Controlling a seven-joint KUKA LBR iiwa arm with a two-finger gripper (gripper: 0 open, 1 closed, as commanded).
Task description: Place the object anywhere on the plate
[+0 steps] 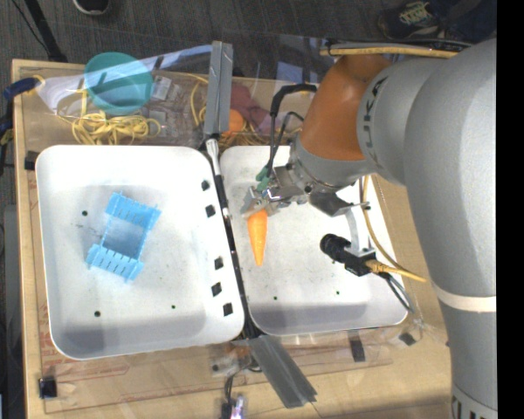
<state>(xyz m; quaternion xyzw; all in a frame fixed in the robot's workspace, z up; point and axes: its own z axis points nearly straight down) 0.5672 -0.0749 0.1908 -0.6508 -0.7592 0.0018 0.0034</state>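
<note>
An orange toy carrot [258,236] lies in the right bin [314,317], close to its left wall, with the thin tip pointing toward the front. My gripper [264,201] hangs directly over the carrot's wide upper end, touching or almost touching it. The wrist and its orange band hide much of the gripper from above. In the left bin [70,321] a light blue ribbed, rack-like piece [122,236] rests left of centre, well apart from the carrot.
A ridge with black clips [220,251] divides the two bins. A black cable connector [342,251] with a yellow lead hangs over the right bin. Behind the bins are a teal bowl [118,78], yellow cord and clear plastic. The arm covers the right side.
</note>
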